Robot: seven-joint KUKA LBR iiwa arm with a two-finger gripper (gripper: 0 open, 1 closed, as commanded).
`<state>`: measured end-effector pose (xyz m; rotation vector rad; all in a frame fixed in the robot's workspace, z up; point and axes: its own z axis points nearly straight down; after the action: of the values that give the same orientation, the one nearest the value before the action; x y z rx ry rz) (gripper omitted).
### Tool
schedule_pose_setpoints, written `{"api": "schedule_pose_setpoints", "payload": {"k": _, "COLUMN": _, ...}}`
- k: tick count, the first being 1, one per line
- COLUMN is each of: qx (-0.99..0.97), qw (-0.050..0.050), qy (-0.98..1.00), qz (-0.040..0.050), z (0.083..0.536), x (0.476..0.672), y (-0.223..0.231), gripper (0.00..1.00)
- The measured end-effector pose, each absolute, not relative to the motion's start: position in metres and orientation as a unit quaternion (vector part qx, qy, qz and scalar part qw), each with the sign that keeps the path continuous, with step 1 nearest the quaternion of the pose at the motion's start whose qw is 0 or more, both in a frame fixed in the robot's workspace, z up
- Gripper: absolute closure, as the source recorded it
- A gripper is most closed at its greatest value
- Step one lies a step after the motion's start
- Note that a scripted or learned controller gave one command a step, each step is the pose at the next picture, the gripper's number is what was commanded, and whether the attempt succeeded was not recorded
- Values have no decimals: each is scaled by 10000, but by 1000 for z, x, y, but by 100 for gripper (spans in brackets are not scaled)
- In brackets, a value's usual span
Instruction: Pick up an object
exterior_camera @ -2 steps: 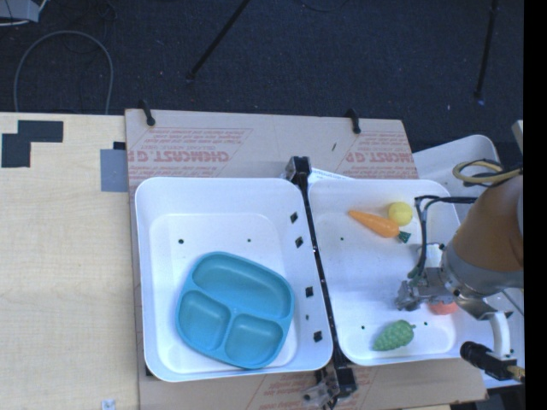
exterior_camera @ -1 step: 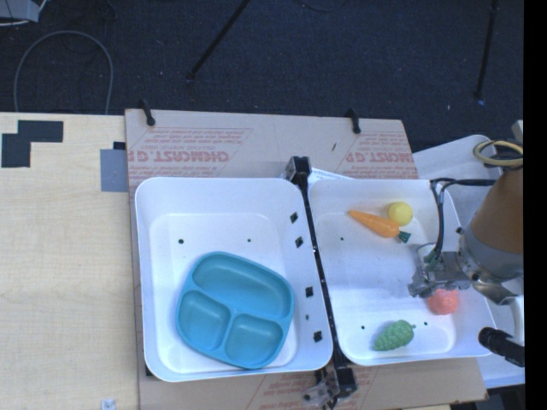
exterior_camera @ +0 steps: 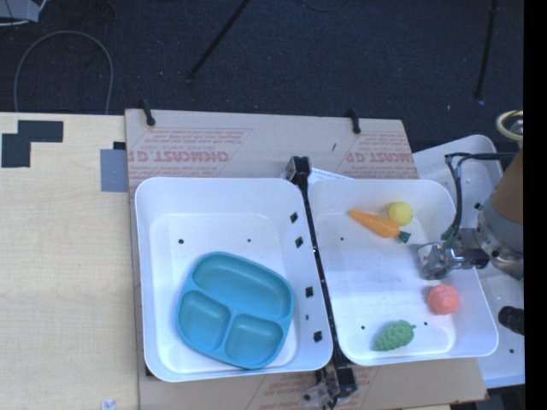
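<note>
Four toy foods lie in the right bin (exterior_camera: pixel 359 348). An orange carrot (exterior_camera: pixel 373 222) and a yellow ball (exterior_camera: pixel 399 212) lie near its far wall. A pink round fruit (exterior_camera: pixel 443 299) rests near the right wall, and a green bunch of grapes (exterior_camera: pixel 393 336) lies near the front wall. My gripper (exterior_camera: pixel 432 260) reaches in from the right and hangs low over the bin floor, between the yellow ball and the pink fruit. It sits just above the pink fruit and touches none of the foods that I can see.
The left bin (exterior_camera: pixel 162 229) holds a blue divided plate (exterior_camera: pixel 234 308). A black hinge strip (exterior_camera: pixel 312 263) runs between the bins. Brown cardboard (exterior_camera: pixel 256 148) lies under both. A pale wooden bench top (exterior_camera: pixel 60 263) extends left.
</note>
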<state>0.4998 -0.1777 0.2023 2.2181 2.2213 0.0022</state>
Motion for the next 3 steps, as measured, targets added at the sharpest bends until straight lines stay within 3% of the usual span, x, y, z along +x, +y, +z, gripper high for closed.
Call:
{"api": "schedule_pose_setpoints", "payload": {"k": 2, "qx": 7067, "qw": 8, "qy": 7075, "qz": 4, "z": 283, "x": 496, "y": -183, "gripper": 100}}
{"api": "schedule_pose_setpoints", "payload": {"k": 3, "qx": 7054, "qw": -9, "qy": 7088, "qz": 2, "z": 284, "x": 515, "y": -137, "gripper": 100}}
